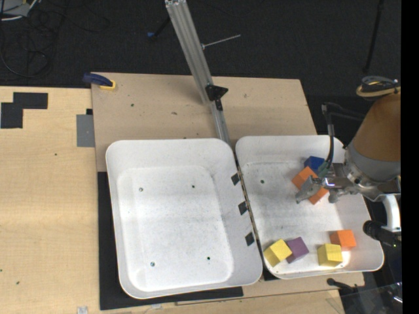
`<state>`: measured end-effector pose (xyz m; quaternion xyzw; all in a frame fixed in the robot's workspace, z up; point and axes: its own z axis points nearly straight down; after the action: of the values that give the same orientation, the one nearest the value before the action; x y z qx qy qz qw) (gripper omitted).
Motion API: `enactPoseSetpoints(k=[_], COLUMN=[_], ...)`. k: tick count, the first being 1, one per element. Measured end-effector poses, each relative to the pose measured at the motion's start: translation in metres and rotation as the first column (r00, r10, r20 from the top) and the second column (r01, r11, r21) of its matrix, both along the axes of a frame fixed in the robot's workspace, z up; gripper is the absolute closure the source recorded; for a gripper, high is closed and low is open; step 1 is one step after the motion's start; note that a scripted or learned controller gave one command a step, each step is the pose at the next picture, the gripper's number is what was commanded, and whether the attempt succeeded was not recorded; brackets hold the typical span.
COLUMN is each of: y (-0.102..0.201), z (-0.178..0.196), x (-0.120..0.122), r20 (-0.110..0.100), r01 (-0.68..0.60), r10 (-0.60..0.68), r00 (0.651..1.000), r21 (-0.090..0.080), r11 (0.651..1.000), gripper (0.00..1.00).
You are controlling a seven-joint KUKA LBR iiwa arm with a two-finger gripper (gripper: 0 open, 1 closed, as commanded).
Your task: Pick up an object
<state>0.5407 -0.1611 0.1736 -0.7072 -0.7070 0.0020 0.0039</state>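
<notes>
I've got the gripper (pixel 313 190) low in the right bin (pixel 275 154), arm (pixel 376 142) reaching in from the right w/ wrist angled down-left. Can't tell whether it's gripping anything. An orange block (pixel 304 176) sits right at its tip, touching or nearly so; a second orange bit (pixel 319 197) just below, a blue block (pixel 315 163) just behind. Near the bin's front edge: yellow block (pixel 278 250) against a purple one (pixel 298 246), then another yellow (pixel 329 254) beside an orange (pixel 345 239).
</notes>
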Motion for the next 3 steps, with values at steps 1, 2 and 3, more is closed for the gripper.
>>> enactPoseSetpoints(k=[1,2,3], y=[-0.002,-0.004,-0.011], z=[-0.045,-0.032,0.027], x=[0.001,0.002,0.009], r20=[0.000,0.004,0.012], r01=[0.002,0.007,-0.001], r10=[-0.002,-0.007,0.001], r00=[1.000,1.000,1.000], r21=[0.000,-0.001,-0.004], r11=[1.000,1.000,1.000], gripper=[0.00,1.00,1.00])
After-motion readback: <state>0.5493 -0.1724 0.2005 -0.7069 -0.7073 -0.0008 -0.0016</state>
